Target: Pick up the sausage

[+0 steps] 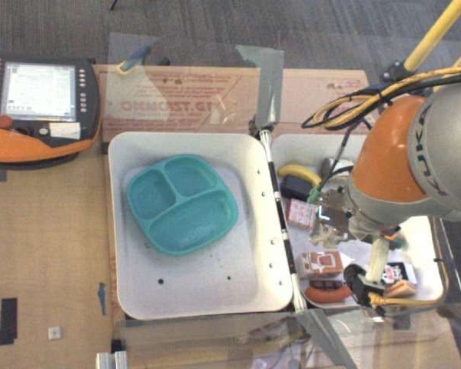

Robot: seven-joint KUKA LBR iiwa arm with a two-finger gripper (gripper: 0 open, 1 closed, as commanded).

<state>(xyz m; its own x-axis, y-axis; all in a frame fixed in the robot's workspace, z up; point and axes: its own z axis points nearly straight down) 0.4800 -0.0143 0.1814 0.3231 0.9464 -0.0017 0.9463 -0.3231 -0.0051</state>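
The sausage [328,292] lies at the near edge of the right bin [434,261], close to the wall between the two bins, just below a small brown box [323,264]. The gripper [334,220] hangs over the right bin above that box, with the arm's orange band [392,156] behind it; whether it is spread or closed cannot be told from this angle. A banana [300,173] lies at the far end. The left bin [131,283] holds a teal divided plate [182,204].
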